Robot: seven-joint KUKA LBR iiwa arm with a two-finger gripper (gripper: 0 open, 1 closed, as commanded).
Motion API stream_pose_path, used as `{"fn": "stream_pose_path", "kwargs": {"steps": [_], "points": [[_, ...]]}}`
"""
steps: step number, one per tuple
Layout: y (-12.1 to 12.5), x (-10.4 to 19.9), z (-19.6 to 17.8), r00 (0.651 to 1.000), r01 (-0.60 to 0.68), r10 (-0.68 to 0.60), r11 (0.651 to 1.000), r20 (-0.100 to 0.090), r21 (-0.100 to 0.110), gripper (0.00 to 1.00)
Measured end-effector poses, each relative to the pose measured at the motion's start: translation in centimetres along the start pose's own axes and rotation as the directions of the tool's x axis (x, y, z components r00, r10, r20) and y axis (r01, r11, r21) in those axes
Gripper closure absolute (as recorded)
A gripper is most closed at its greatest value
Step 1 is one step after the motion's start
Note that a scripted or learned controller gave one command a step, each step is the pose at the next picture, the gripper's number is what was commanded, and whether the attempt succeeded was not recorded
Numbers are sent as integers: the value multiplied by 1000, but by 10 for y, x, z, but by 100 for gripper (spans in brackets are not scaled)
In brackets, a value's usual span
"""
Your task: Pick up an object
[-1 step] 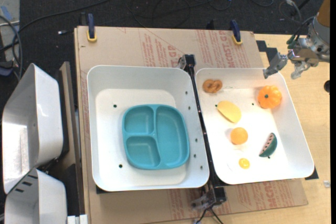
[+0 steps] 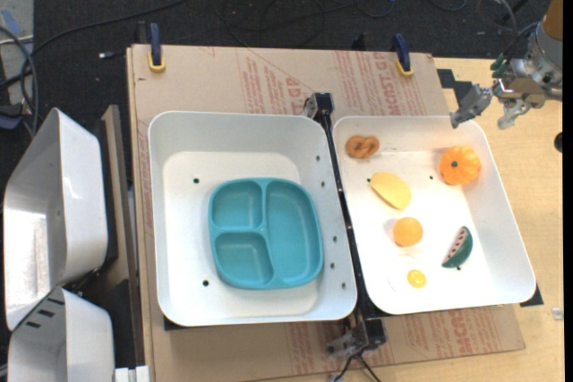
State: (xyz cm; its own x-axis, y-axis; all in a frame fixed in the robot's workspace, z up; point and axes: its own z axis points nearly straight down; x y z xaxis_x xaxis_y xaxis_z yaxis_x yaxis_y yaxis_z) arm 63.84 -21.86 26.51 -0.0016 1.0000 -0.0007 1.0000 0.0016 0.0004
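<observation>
The right bin [image 2: 515, 233] holds several toy foods: a brown pretzel [image 2: 362, 146], an orange pumpkin [image 2: 459, 165], a yellow wedge [image 2: 391, 190], an orange ball [image 2: 407, 232], a watermelon slice [image 2: 457, 248] and a small yellow piece [image 2: 416, 278]. My gripper [image 2: 490, 109] hangs at the bin's far right corner, above and a little right of the pumpkin. Its two fingers [image 2: 468, 107] are spread apart, open, with nothing between them.
The left bin [image 2: 170, 192] carries a teal divided plate [image 2: 265, 233]. A metal clamp [image 2: 323, 106] sits between the bins at the back. White tubs [image 2: 49, 210] stand off the bench to the left. Blue and yellow clamps [image 2: 155, 49] hold the board's far edge.
</observation>
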Motion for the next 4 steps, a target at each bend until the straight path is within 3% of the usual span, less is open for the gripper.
{"fn": "stream_pose_path", "kwargs": {"steps": [2,3,4], "points": [[-1,5,86,1000,0,0,1000,-1,3,0],[6,9,126,1000,2,-2,1000,1,-9,0],[5,9,119,1000,3,-3,1000,1,-6,100]]}}
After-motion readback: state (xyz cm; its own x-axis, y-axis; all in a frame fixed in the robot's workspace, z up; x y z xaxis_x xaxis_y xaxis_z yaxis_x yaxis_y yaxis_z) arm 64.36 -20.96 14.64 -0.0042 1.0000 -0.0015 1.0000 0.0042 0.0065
